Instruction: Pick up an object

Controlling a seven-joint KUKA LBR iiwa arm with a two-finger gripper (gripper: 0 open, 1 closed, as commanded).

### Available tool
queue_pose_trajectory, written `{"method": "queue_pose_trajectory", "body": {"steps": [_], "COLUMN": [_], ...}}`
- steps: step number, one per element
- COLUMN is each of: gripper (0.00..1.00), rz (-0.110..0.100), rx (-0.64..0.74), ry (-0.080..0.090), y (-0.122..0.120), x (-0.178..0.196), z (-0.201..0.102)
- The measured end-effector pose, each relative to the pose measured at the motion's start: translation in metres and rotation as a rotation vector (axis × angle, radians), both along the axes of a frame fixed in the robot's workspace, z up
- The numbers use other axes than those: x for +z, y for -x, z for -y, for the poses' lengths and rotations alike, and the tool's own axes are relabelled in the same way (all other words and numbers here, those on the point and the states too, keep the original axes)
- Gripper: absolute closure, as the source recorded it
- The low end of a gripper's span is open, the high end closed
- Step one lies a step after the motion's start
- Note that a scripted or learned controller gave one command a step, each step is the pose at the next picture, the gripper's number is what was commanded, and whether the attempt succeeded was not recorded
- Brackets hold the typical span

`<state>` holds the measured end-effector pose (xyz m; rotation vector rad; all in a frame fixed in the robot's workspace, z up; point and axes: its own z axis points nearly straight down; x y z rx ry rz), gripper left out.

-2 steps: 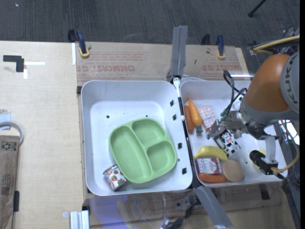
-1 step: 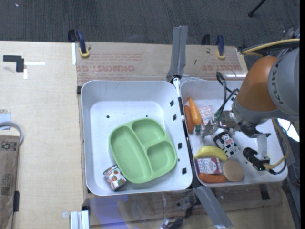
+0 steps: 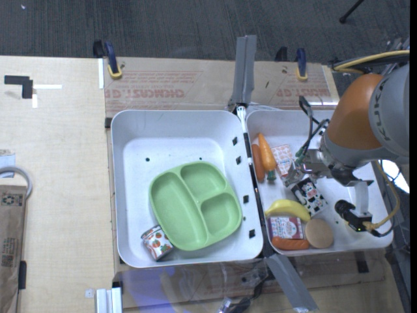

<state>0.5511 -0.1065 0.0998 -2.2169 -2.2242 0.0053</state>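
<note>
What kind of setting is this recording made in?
Most likely a robotics lab's pick-testing bench: two white bins clamped on a wooden bench, toy food like a banana and carrot, and a green divided plate.

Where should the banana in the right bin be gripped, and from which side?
Grip the banana across its narrow middle, coming from above. It lies flat and curved with its top exposed, but a packet crowds its near side, so a side approach looks blocked.

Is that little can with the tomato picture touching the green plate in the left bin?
Touching, as far as the camera view shows: the can lies against the lower left rim of the green plate, with no white bin floor showing between them.
</note>
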Motion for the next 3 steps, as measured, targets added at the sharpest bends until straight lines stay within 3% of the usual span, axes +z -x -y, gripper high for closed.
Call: {"method": "queue_pose_trajectory", "body": {"steps": [1,2,3], "gripper": [1.0,1.0,1.0], "rz": [0.002,0.0,-0.002], "rx": [-0.005,0.082,0.08], "ry": [0.0,-0.002,-0.001], "y": [-0.045,0.053,0.052], "x": [-0.008,0.091,0.099], "z": [0.013,-0.044,-0.044]}}
